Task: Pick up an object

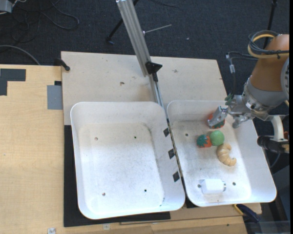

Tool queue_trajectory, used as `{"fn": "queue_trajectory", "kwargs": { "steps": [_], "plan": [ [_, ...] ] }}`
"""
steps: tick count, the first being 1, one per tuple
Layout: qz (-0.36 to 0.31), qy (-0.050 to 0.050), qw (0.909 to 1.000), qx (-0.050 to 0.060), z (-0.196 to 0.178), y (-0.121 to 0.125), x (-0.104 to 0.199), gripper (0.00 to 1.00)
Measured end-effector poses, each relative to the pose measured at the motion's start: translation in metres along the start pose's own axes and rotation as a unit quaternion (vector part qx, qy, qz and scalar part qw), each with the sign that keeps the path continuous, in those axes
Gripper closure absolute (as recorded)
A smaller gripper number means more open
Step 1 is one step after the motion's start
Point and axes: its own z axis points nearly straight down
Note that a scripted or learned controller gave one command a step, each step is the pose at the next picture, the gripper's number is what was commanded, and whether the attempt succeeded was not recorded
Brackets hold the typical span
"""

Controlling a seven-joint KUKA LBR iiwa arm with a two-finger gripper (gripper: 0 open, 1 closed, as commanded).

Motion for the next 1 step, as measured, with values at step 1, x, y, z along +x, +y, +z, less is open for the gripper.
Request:
{"fn": "queue_trajectory", "kwargs": {
  "steps": [1],
  "plan": [
    [0.000, 0.000, 1.0000, 0.000, 0.0641, 0.0016, -0.0017, 0.00]
  ]
}}
